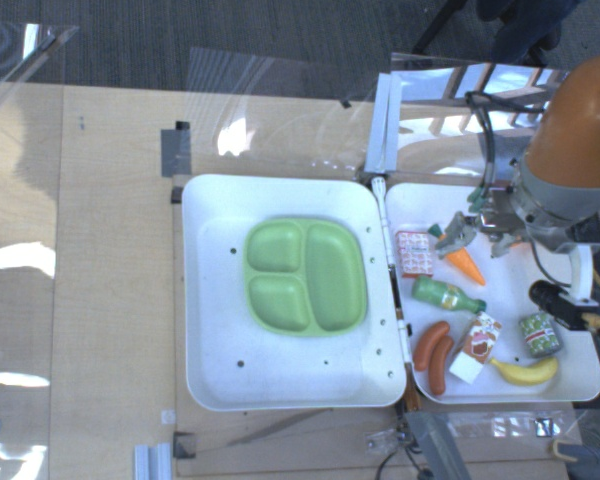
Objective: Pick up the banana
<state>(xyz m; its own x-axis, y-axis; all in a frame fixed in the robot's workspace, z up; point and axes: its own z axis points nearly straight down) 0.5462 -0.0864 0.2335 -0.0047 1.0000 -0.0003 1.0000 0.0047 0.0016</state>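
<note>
The banana (526,371), yellow and gently curved, lies in the right bin (580,393); whether the fingers are apart, I cannot tell.

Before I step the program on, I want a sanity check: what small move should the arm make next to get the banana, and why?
Probably shift the gripper toward the near right corner of the right bin. It now hangs over the orange carrot at the bin's far side, while the banana lies against the near edge, beside the green can, with nothing on top of it.
</note>
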